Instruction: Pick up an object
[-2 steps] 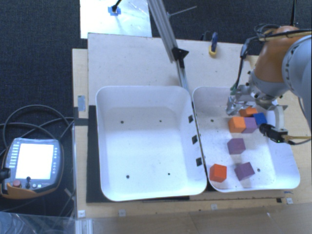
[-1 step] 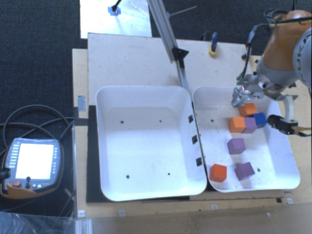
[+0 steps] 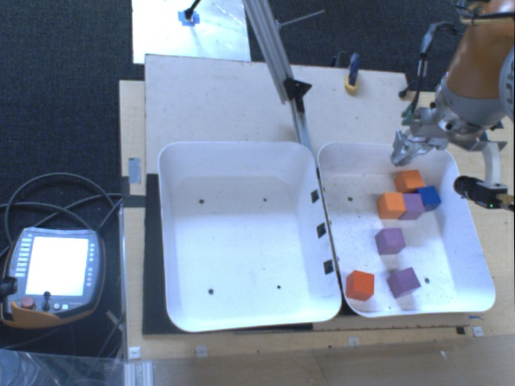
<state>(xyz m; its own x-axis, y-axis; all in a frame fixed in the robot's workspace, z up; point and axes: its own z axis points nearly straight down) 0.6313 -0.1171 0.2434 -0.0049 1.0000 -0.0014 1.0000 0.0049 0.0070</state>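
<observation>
The right bin [image 3: 354, 161] holds several small blocks. An orange block [image 3: 409, 180], a blue block [image 3: 429, 197], a second orange block [image 3: 391, 206] and a purple block [image 3: 412, 206] cluster near its far right. Another purple block [image 3: 389, 240] lies mid-bin, and a purple block [image 3: 403, 281] and an orange block [image 3: 360, 285] sit near the front. My gripper [image 3: 405, 150] hangs over the bin's far right corner, just above and behind the orange block at the back. Nothing shows between its fingers.
The left bin [image 3: 173, 215] stands beside the right one, with a slanted metal pole [image 3: 269, 39] rising behind their shared rim. A teach pendant [image 3: 52, 276] lies at the far left on the floor. A yellow-blue clamp [image 3: 352, 79] sits on the board behind the bins.
</observation>
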